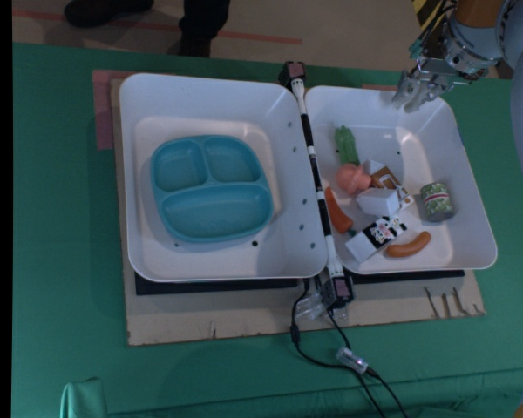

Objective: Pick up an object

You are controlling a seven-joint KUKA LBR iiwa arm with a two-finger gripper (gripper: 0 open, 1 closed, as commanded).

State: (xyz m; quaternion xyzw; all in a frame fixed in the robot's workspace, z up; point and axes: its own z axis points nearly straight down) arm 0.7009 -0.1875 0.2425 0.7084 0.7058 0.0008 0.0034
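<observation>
Green bench, 2 white bins; gripper (412,96) over right bin's (458,151) far rim, fingers slightly apart, holding nothing.

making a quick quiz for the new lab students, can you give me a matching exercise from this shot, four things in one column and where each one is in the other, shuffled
Things:
1. blue divided plate
2. green can
3. sausage
4. gripper

Places:
A. right bin, near its right wall
B. over the far edge of the right bin
C. in the left bin
D. right bin, near its front edge

Pairs: 1-C, 2-A, 3-D, 4-B
</observation>
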